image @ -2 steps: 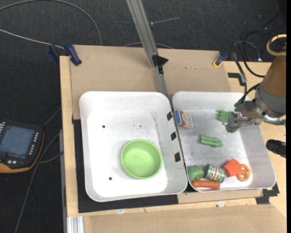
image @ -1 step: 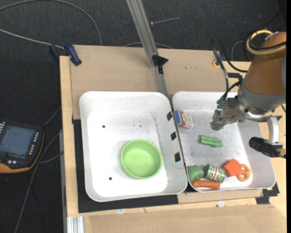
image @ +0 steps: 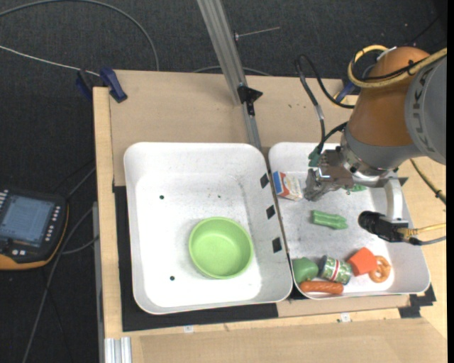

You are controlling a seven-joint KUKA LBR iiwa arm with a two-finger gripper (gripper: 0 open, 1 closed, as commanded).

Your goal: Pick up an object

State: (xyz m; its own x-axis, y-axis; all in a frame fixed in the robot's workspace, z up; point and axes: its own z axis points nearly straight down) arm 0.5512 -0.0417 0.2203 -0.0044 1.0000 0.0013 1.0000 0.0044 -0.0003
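Hovering gripper (image: 317,186) sits low in right bin (image: 418,280), just beside small carton (image: 287,186); finger state unreadable. Risk: closing off-centre shoves carton against bin wall.

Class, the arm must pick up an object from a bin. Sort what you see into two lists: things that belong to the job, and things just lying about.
Job:
gripper
carton
green block
can
sausage
pretzel
orange block
right bin

Lying about:
green bowl
left bin
pendant
cables
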